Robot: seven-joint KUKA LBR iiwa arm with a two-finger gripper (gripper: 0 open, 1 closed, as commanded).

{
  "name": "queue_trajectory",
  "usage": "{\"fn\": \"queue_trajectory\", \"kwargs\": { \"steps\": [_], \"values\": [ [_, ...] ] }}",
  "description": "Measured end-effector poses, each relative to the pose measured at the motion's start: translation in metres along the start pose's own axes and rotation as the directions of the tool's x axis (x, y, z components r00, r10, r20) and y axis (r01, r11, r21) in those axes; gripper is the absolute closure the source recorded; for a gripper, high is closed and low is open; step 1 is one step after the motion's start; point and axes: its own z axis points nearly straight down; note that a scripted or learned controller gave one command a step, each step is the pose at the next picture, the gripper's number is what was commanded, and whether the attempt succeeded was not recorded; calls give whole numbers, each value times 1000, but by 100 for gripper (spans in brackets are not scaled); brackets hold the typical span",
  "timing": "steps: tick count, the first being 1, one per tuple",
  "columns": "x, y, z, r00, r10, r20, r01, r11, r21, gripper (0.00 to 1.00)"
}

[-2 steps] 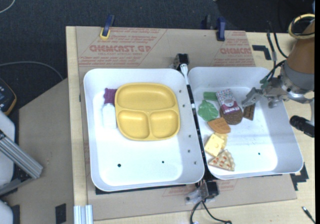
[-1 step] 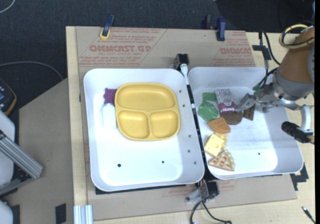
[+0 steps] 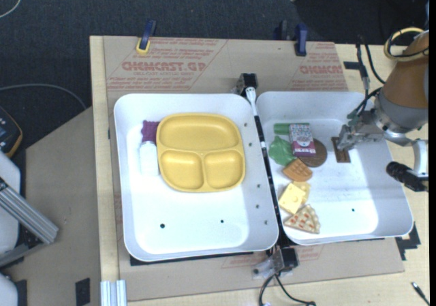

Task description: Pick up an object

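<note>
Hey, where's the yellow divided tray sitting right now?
The yellow divided tray lies in the left bin, toward its upper half, with a purple item and a white item tucked against its left edge.

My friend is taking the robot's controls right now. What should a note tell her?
Gripper: over the right bin, near its upper right, just right of the food pile. Nothing shows between its fingers; open or shut is unclear.

Right bin, along its left side: green piece, small pink packet, brown disc, waffle, cheese block, pizza slice.

Left bin: yellow tray, with a purple item and a white item at its left edge.

Done: nothing lifted yet.
Left: close on one item, likely the brown disc as it is nearest, and lift it.
</note>
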Motion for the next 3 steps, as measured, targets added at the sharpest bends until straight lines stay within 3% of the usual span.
{"fn": "queue_trajectory", "kwargs": {
  "steps": [2,3],
  "values": [
    [-16,16,-107,1000,-1,3,1,1000,1,100],
    [-17,17,-126,1000,-1,1,1,1000,5,100]
  ]
}}
